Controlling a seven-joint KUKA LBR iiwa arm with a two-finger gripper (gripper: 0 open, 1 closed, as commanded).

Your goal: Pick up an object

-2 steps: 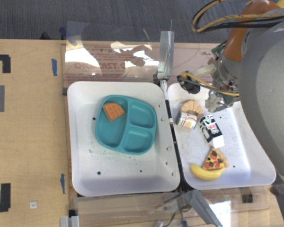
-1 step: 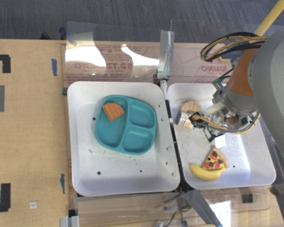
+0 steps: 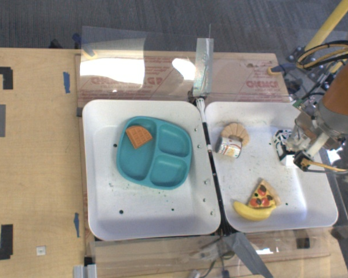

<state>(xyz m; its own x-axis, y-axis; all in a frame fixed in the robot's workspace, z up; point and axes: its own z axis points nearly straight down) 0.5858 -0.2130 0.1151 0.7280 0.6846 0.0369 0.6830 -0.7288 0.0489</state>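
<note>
My claw (image 3: 294, 149): at the shallow white right bin's (image 3: 322, 213) right edge; how far open, I cannot tell.
Yellow toy banana (image 3: 252, 212): near that bin's front edge, touching the orange pizza-slice toy (image 3: 263, 196).

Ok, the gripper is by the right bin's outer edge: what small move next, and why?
Probably slide the gripper toward the view's lower left, over the triangular toy pizza slice beside the yellow plastic banana in the shallow white right bin. The gripper hangs near that bin's edge, apart from every object.
</note>
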